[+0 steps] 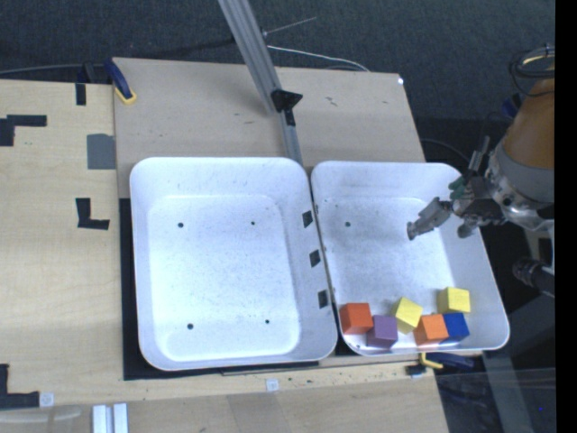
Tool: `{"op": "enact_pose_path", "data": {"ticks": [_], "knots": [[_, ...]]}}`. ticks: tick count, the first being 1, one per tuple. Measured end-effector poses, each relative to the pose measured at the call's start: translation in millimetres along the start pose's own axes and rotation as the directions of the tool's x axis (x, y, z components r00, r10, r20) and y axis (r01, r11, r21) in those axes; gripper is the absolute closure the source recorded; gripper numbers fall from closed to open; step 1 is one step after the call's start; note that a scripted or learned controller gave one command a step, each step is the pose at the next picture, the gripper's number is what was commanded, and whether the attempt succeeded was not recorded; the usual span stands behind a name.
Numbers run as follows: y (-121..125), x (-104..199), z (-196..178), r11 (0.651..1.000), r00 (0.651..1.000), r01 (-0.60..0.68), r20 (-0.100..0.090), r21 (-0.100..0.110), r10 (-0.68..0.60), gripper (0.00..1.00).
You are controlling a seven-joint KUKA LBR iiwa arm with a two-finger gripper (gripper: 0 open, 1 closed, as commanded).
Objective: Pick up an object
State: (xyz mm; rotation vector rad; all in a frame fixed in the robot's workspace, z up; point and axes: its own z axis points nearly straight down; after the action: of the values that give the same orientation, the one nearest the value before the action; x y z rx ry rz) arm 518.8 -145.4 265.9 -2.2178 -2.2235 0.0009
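Observation:
Several small cubes lie along the near edge of the right bin (379, 197): an orange cube (356, 317), a purple cube (385, 329), a yellow cube (408, 312), a second orange cube (431, 328), a blue cube (456, 327) and another yellow cube (455, 299). My gripper (442, 228) hangs over the right side of this bin, well behind the cubes. Its two fingers are spread open with nothing between them.
The left bin (216, 260) sits beside the right one, with small black clips (314, 257) along the shared rim. A slanted metal rail (252, 43) rises at the back. A yellow-blue clamp (122, 81) lies on the bench at far left.

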Motion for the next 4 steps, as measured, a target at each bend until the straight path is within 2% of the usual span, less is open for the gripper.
{"op": "enact_pose_path", "data": {"ticks": [1,2,3,4], "knots": [[-8.2,41.8,79.0,1.000,1.000,0.001,-0.003,0.009,-0.001,0.00],[26.3,124.6,74.4,1.000,1.000,0.008,-0.003,-0.001,-0.008,0.00],[-31.6,136.3,-55.1,1.000,1.000,0.001,-0.001,-0.007,-0.001,0.00],[-15.6,109.9,-177.0,1.000,1.000,-0.002,0.002,-0.009,0.002,0.00]]}}
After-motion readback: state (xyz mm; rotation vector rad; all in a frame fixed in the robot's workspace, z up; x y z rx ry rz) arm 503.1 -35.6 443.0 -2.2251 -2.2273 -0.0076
